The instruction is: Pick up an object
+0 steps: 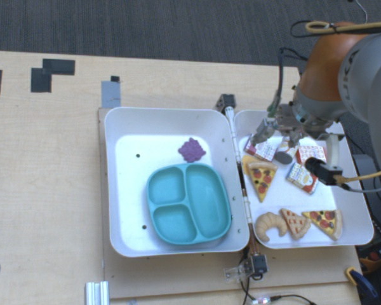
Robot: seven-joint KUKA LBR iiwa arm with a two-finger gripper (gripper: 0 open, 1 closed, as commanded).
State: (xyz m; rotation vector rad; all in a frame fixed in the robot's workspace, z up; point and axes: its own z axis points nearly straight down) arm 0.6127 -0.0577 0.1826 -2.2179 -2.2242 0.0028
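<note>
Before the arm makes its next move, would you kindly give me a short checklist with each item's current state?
1. Gripper over the right bin: ok.
2. An object directly beneath it, the small red-and-white packet: ok.
3. Object between the fingers: cannot tell.
4. Pizza slice lying free of the gripper: ok.
5. Croissant and two lower pizza slices lying apart from the gripper: ok.
6. Teal tray and purple piece in the left bin: ok.

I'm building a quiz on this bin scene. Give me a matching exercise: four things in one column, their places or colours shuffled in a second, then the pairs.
Things:
1. divided plate
2. purple clump
3. croissant
4. hand

Descriptions:
A. right bin, near front-left corner
B. turquoise, in left bin
C. over the right bin's back part
D. left bin, just behind the plate

Pairs: 1-B, 2-D, 3-A, 4-C
</note>
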